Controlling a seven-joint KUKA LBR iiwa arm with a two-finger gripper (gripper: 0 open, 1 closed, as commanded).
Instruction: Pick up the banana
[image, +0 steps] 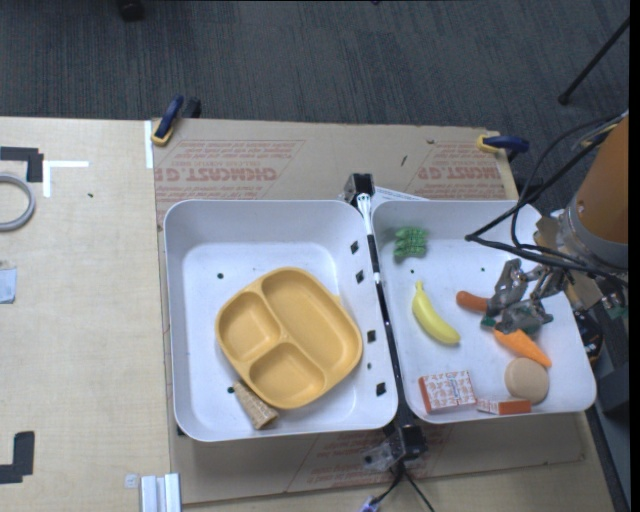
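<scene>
So far nothing is lifted: the banana (436, 316) lies loose in the right bin (470, 232), near the divider, while my gripper (515, 300) hovers beside it, apart, over a carrot (522, 344).

Even overhead light, soft shadows

Yellow three-compartment plastic plate (289, 337) is sitting in my left white bin (190, 300); green leafy toy (409, 243), orange carrot (522, 345), round beige ball (526, 380), patterned small box (446, 390) are lying in right bin (570, 400).
</scene>
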